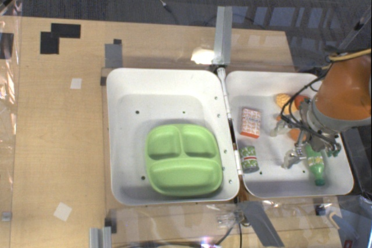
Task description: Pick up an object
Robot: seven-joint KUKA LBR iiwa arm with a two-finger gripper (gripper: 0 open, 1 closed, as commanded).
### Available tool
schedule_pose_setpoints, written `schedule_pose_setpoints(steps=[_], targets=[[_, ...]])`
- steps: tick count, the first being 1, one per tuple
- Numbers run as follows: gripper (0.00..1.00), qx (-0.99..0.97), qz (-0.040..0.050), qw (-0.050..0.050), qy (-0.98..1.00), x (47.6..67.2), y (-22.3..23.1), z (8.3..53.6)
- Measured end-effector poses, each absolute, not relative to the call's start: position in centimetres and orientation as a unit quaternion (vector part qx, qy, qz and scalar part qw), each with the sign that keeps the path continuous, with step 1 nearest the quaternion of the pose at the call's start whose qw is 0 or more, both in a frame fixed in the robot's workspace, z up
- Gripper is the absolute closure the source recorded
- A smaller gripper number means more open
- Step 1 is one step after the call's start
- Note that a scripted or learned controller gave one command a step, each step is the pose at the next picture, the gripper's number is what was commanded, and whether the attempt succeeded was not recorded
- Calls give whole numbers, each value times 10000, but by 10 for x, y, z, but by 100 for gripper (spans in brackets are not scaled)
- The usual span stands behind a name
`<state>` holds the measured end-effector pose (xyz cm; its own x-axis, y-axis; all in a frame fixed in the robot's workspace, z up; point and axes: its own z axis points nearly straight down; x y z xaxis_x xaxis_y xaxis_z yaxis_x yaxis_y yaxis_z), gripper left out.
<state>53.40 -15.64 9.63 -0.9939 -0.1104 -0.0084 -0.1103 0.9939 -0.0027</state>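
Here, end effector (297,155) (grip state unclear) hovers beside green bottle (317,166); carton (251,122) print unreadable.

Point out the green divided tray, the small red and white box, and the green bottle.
green divided tray (183,158): camera view, middle ridge between its compartments.
small red and white box (251,122): camera view, centre of its top face.
green bottle (317,168): camera view, lower body.

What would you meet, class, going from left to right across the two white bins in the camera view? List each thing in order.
Green divided tray → small dark can → red and white packet → gripper → green bottle. The orange items beneath the arm overlap it, so they are left out.
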Motion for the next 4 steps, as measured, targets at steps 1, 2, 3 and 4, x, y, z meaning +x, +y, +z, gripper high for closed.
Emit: schedule_pose_setpoints(steps=[1,2,3,4], targets=[[0,1308,6,78,9914,577,-132,90],[100,1269,1,151,9918,581,-131,105],[100,2285,23,61,9735,635,-56,190],[100,4880,20,28,8728,648,8,186]])
